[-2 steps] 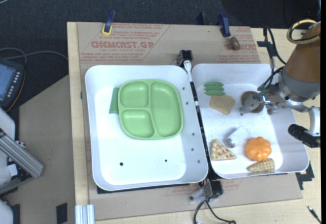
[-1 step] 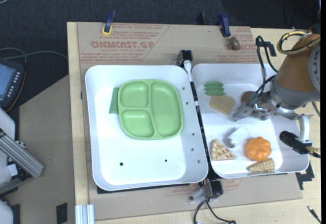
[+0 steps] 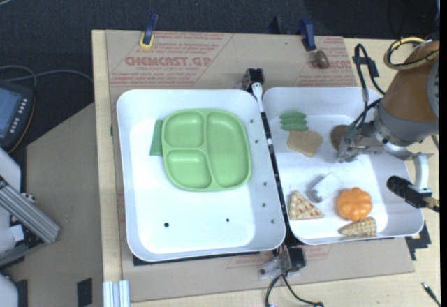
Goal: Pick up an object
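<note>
The right bin (image 3: 391,100) holds several toy foods: green pea pods (image 3: 293,120), a tan bread slice (image 3: 305,142), a small grey-white piece (image 3: 322,187), a waffle-patterned wedge (image 3: 304,206), an orange pumpkin (image 3: 354,203) and a tan cone-like piece (image 3: 359,228). My gripper (image 3: 347,145) hangs low in the right bin, right of the bread slice and above the pumpkin. A brown round thing (image 3: 339,135) lies right at the gripper; I cannot tell whether it is held.
The left bin (image 3: 133,180) contains a green divided tray (image 3: 206,148) with three compartments. The arm (image 3: 412,100) comes in from the right over the right bin's edge. Clamps (image 3: 147,32) sit at the board's far edge. Cables lie near the front.
</note>
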Controlling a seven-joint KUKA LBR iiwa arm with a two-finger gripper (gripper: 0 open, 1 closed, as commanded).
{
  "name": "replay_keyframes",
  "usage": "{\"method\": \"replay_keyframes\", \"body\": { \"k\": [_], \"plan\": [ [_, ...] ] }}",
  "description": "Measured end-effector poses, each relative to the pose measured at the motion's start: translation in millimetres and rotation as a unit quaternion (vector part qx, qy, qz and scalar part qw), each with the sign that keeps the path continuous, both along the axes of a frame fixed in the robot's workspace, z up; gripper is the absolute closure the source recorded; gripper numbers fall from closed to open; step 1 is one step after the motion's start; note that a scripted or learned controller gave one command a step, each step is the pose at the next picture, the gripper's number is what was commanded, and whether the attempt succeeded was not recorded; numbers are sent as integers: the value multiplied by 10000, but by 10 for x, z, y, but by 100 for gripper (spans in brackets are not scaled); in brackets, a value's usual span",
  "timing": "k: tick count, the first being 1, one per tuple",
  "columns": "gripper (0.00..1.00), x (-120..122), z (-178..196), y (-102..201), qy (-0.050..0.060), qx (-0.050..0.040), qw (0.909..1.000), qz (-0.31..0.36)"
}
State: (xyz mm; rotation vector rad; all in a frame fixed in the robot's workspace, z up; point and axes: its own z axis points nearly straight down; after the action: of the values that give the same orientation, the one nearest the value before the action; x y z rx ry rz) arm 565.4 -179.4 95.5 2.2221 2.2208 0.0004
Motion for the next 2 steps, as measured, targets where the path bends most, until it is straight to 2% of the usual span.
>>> {"method": "replay_keyframes", "body": {
  "k": [2],
  "plan": [
    [100, 138, 1181, -120, -34, -17, 10000, 4]
  ]
}}
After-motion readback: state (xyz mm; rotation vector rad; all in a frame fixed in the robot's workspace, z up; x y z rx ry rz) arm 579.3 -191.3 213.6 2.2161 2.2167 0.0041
